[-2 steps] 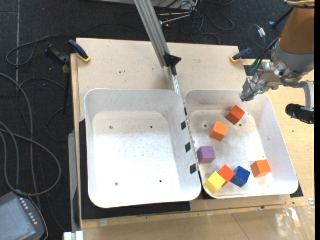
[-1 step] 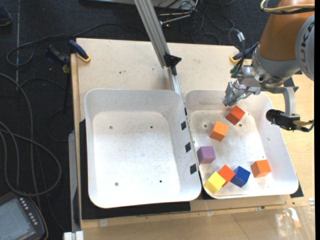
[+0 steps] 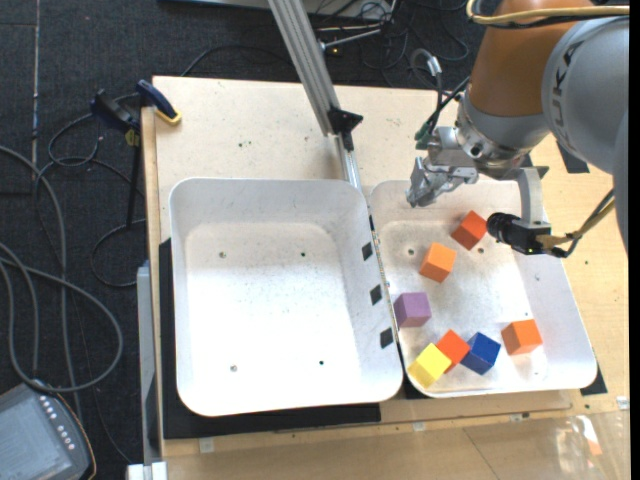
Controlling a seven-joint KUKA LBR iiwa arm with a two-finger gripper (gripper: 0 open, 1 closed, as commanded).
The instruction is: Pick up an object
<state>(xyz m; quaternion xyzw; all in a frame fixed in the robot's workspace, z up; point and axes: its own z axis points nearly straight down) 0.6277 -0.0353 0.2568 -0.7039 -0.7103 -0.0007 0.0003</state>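
Hovering at the far edge of the right bin (image 3: 560, 298), the tool (image 3: 428, 190) grips nothing visible, its opening indeterminate, while the likely target, an orange block (image 3: 437, 262), lies near below, apart from the other blocks.

A robotics lab is showing itself here: a plywood bench (image 3: 250, 128) is standing on dark carpet, with loose black cables (image 3: 60, 268) trailing left of the bench, a clamp (image 3: 135, 108) gripping the bench's far-left corner, and an aluminium strut (image 3: 300, 48) slanting up from its far edge.
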